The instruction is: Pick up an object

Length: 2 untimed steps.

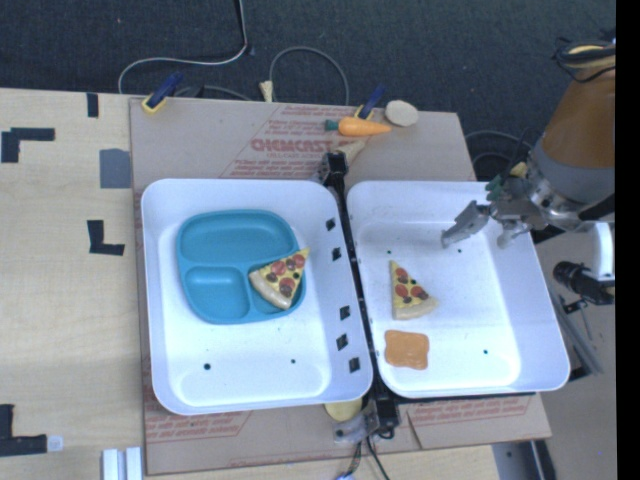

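In the right bin (pixel 520 298) lie a pizza slice (pixel 408 292) and, below it, an orange flat piece (pixel 407 349). The left bin (pixel 240 378) bears a blue divided plate (pixel 225 258) with a second pizza slice (pixel 280 279) resting on its lower right corner. My gripper (pixel 487 224) hangs over the upper right part of the right bin, above and to the right of the pizza slice there. Its fingers are spread apart with nothing between them.
A toy carrot (pixel 362 126) and a beige round piece (pixel 401 114) lie on the cardboard behind the bins. Cables run across the dark floor at the top. A black clip strip (pixel 340 258) joins the two bins.
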Motion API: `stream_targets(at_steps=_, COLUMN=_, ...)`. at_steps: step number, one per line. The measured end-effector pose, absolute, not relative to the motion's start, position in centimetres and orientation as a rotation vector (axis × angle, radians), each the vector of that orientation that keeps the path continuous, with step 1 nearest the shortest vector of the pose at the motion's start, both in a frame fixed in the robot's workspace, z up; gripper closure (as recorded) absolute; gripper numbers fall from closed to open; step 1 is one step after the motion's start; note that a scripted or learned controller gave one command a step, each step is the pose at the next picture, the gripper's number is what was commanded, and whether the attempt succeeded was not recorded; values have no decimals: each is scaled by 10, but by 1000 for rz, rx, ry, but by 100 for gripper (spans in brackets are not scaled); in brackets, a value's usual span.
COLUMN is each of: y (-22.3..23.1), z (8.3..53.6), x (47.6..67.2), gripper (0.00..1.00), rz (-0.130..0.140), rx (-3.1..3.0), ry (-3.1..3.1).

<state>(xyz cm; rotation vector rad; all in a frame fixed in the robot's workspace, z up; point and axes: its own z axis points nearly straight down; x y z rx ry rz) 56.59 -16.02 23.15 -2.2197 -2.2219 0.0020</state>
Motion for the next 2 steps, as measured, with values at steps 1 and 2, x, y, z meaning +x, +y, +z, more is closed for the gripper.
stream_targets(at_steps=1, y=-115, z=102, x=550, gripper=0, rz=12, rx=-2207, ry=-2214)
stream_targets(at_steps=2, y=-112, z=85, x=564, gripper=0, rz=5, rx=-2220, ry=-2222)
